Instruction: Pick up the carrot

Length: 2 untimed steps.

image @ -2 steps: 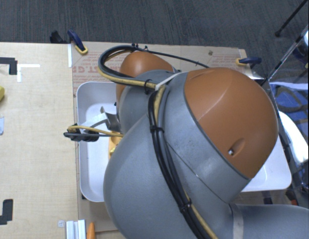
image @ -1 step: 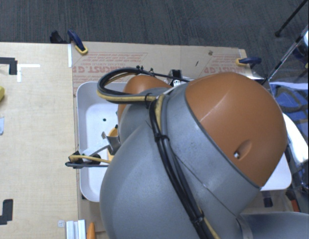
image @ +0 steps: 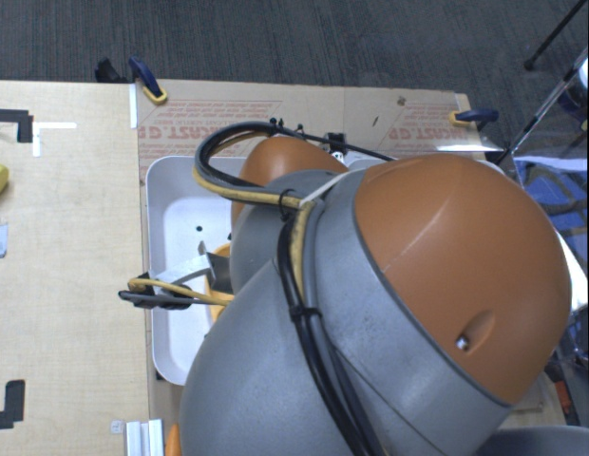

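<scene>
1. Seen from above at a slant: bulky grey robot arm with orange domed joint caps (image: 446, 283), leaning far over a shallow white plastic bin (image: 171, 207) on a pale wooden worktop (image: 66, 302).
2. Dark edge of what seems the hand (image: 217, 266), low inside the bin beneath the wrist. Open or closed: cannot tell, being covered by the arm's bulk.
3. Orange carrot: place cannot be told. Probably under the arm, close to the hand, given the deep reach into this bin.
4. Looped yellow and black cables (image: 228, 183) hanging slack behind and left of the hand, likely to leave the wrist free to turn.
5. Blue spring clamp (image: 147, 79) well beyond the hand, pinning brown cardboard under the bin, presumably to stop sliding.
</scene>
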Each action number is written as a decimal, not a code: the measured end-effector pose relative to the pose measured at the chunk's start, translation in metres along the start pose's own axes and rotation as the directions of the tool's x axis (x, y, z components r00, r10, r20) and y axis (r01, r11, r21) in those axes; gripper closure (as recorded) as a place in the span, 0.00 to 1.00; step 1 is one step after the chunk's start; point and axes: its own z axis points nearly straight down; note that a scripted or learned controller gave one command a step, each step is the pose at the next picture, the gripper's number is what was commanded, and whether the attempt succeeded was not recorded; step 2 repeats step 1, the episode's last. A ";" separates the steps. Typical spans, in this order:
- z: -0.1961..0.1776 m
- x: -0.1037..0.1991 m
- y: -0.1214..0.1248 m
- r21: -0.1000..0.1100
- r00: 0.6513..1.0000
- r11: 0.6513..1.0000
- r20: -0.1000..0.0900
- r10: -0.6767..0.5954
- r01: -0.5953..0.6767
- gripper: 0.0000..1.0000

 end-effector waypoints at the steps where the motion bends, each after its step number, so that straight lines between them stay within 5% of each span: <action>1: 0.032 0.004 0.001 -0.002 0.969 0.969 -0.012 -0.246 0.246 1.00; 2: 0.032 0.004 0.001 -0.002 0.969 0.969 -0.012 -0.246 0.246 1.00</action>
